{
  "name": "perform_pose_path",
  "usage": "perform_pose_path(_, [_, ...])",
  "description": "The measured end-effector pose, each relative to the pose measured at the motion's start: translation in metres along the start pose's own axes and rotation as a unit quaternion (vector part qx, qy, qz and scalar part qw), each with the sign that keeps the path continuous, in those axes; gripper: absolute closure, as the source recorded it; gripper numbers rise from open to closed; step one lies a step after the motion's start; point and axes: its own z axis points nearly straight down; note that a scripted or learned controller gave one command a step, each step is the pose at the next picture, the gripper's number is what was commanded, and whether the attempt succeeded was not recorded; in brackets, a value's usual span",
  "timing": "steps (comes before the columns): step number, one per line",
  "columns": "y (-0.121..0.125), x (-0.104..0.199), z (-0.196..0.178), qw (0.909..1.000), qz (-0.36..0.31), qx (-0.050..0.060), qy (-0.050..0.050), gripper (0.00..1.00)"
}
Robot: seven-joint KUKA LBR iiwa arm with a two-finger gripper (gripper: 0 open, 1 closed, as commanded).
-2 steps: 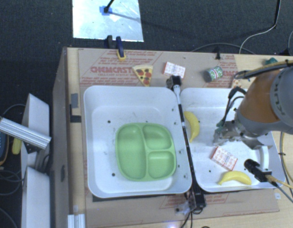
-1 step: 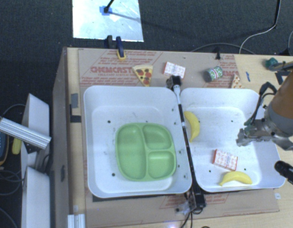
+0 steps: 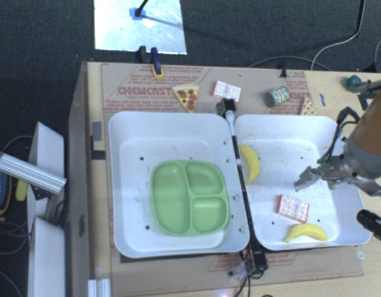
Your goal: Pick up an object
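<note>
Hanging over the right bin (image 3: 283, 125), the gripper (image 3: 306, 179) holds nothing (I cannot tell how its tips are set). The small red-and-white box (image 3: 292, 208) lies just beside it at seven o'clock, long side running toward four o'clock.

A pizza slice (image 3: 185, 96) lies on the bench (image 3: 147, 88) at twelve o'clock of the left bin (image 3: 125, 141). A small carton (image 3: 227, 91) sits at its three o'clock, a can (image 3: 279, 96) farther right. A blue clamp (image 3: 156, 59) stands at eleven.
</note>
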Motion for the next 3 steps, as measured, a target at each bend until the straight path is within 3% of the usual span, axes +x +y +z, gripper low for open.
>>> perform_pose_path(1, [0.006,0.052,0.079,1.0000,-0.001,0.002,0.001,0.00])
perform_pose_path(2, [0.008,0.020,0.103,1.0000,0.001,0.001,0.000,0.00])
perform_pose_path(3, [0.009,0.020,0.092,1.0000,-0.001,0.000,0.001,1.00])
